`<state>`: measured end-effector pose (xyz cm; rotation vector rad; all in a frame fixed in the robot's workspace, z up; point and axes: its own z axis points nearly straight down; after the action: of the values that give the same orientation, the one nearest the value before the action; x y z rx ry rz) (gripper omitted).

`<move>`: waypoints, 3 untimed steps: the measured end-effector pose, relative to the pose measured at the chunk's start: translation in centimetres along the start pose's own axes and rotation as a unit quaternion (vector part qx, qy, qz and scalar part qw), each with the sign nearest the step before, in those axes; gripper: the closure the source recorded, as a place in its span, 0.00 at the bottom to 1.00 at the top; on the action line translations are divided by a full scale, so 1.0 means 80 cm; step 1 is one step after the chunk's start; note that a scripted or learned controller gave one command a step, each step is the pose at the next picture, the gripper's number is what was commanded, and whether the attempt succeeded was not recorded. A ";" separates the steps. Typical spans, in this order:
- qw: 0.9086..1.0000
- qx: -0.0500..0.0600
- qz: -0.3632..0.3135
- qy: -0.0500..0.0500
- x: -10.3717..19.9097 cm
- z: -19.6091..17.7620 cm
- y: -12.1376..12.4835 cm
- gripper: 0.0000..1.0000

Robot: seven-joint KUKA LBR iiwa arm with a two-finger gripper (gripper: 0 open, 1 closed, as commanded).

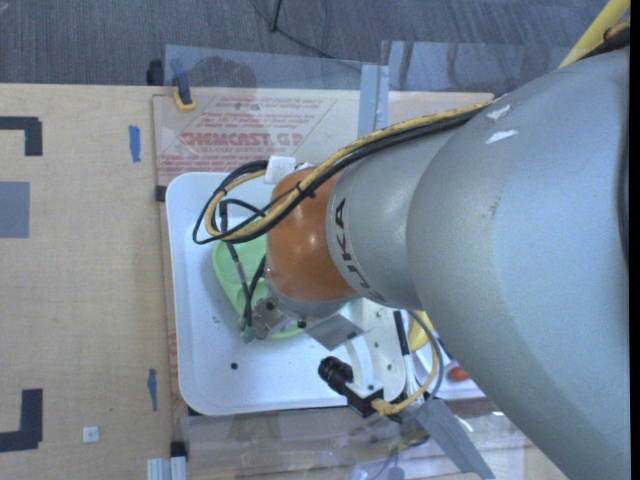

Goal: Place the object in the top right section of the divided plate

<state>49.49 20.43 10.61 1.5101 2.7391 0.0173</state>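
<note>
Grey arm (pixel 520 258) covers most of the green plate (pixel 228 268) in the white bin (pixel 200 368); end effector state and progress can't be told

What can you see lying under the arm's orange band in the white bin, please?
A green plate pokes out on the band's left side, resting on the white bin. The arm covers most of it, so its sections and any object on them are hidden.
</note>
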 end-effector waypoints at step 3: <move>0.960 -0.002 -0.279 0.002 -0.008 0.016 -0.003 1.00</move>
<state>49.67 19.80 9.32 0.6865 3.0505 0.0205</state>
